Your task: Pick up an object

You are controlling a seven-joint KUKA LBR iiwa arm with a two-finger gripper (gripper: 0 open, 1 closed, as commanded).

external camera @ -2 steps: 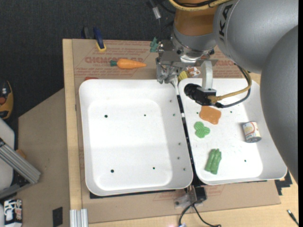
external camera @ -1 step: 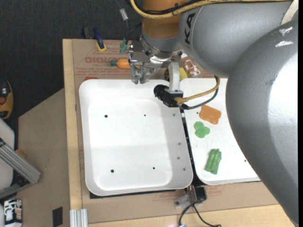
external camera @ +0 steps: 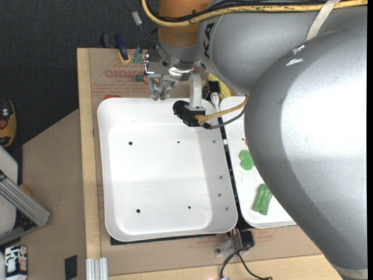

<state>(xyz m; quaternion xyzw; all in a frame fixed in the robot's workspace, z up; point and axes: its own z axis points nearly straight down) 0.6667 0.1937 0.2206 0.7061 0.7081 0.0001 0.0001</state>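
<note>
My gripper [external camera: 159, 90] hangs over the far rim of the left bin [external camera: 104, 156], close to its back left corner, below the orange band of the arm. Nothing shows beneath or in the gripper. A black fitting with a cable [external camera: 187, 113] hangs beside it over the bin's back edge. In the right bin [external camera: 259, 221] lie two green objects: a rounded light-green piece [external camera: 246, 160] near the divider and a ribbed green block [external camera: 262, 200] toward the front. The arm's grey body covers most of the right bin.
The bins rest on a brown cardboard sheet [external camera: 87, 156]. Small coloured clips [external camera: 131, 54] sit at the cardboard's back edge. A cable and connector [external camera: 236, 247] lie at the front, and aluminium framing [external camera: 23, 203] stands at the left.
</note>
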